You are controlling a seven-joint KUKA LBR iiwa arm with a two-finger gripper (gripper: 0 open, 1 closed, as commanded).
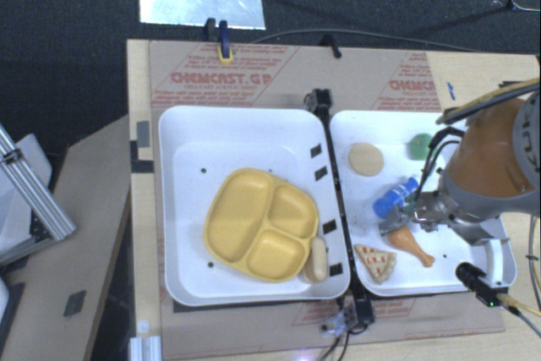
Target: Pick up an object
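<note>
The right bin [359, 207] holds several small items: a round tan cookie [366, 158], a green ball [419, 146], a blue bottle-like object [395, 199], a toy chicken drumstick [413, 246] and a wedge of toy pizza [376, 263]. My gripper [398, 221] is low in this bin, between the blue object and the thick end of the drumstick, close to or touching both. The grey and orange arm [494, 161] covers the bin's right side. I see nothing lifted.
The left bin [173, 182] holds a yellow compartment plate [258, 224] with a pale bread roll [317, 259] at its lower right edge. A black divider [331, 182] runs between the bins. A cable and clamp [221, 38] lie behind them.
</note>
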